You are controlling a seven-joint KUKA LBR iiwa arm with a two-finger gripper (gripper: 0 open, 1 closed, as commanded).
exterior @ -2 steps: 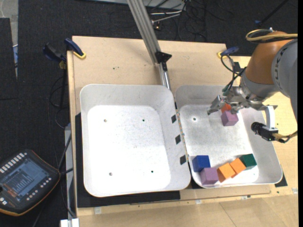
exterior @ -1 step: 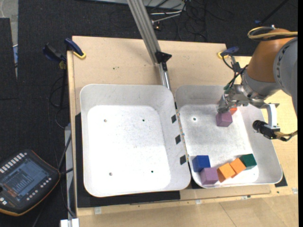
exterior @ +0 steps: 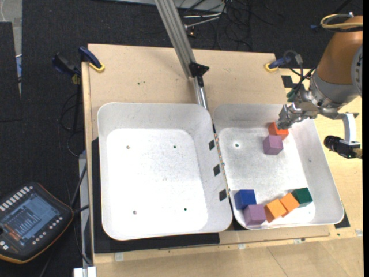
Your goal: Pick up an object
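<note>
Dark floor (exterior: 46,33), cables (exterior: 230,16), possibly carpet.

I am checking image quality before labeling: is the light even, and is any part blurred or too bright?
Camera view: light is soft and even, shadows faint; the left bin floor looks nearly overexposed; blocks such as the blue cube are sharp enough; the gripper is small and slightly soft.

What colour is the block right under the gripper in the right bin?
Orange-red: the block under the gripper, seen in the camera view, sits beside a purple block.
</note>
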